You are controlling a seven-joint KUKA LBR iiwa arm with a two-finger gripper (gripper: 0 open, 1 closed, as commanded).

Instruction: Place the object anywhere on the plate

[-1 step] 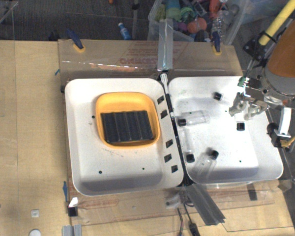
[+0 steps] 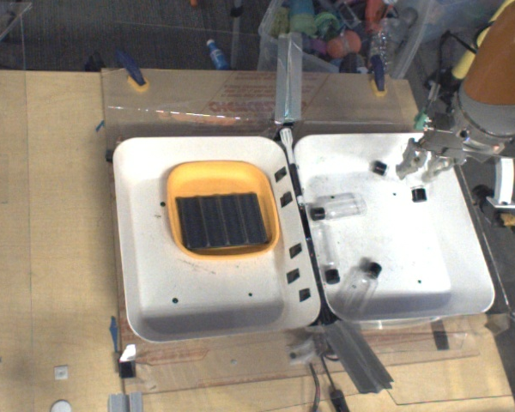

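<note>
Down at the near edge of the right bin (image 2: 463,292) a clear bottle with a black cap (image 2: 360,279) lies tilted, cap toward the far side and pointing up and to the right, its body running back toward the near-left. A little farther in, a second clear bottle (image 2: 333,207) lies almost crosswise, dark cap toward the divider on the left, long axis running left to right across the bin. Over in the left bin (image 2: 137,256) sits the orange plate (image 2: 182,178), a black ridged block (image 2: 221,221) already lying on it. Farther back and to the right, the gripper (image 2: 419,163) hangs over the far right part of the right bin, carrying nothing that I can make out; whether the jaws stand wide or narrow I cannot tell. So the bottles lie to the near-left of the jaws, the crosswise one nearer, and the plate lies farther left again, past the divider.
</note>
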